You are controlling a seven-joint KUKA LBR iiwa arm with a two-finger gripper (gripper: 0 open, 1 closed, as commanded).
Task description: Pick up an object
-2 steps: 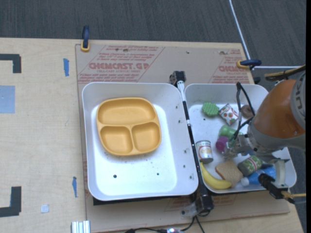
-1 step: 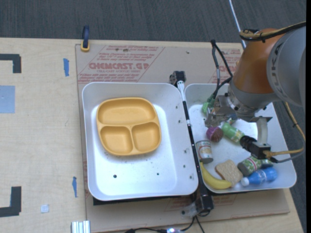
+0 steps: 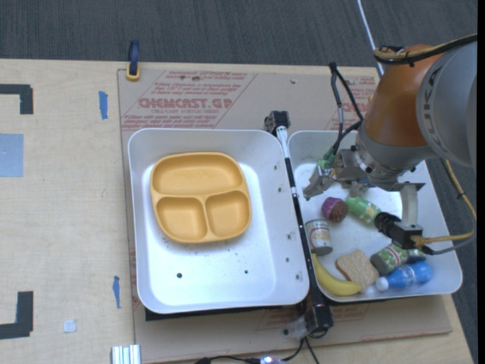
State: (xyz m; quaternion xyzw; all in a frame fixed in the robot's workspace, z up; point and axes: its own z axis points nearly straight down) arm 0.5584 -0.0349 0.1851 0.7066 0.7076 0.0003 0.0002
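From above, the end effector (image 3: 327, 174) is seen low over the right bin (image 3: 447, 279), just above a purple ball (image 3: 334, 208); whether it is released or clenched cannot be told. A can (image 3: 320, 236), banana (image 3: 332, 276) and bread slice (image 3: 357, 268) are crowded nearby, so neighbours could be knocked during a grasp.

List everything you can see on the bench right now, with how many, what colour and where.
bins: two, white, side by side on the bench
divided plate: one, yellow-orange, in the left bin
banana: one, yellow, near front of the right bin
slice of bread: one, tan, beside the banana
small can: one, by the right bin's left wall
purple ball: one, middle of the right bin
green bottle: one, right of the purple ball
blue bottle: one, front right corner
arm: one, grey and orange, over the right bin
tool: one, above the right bin
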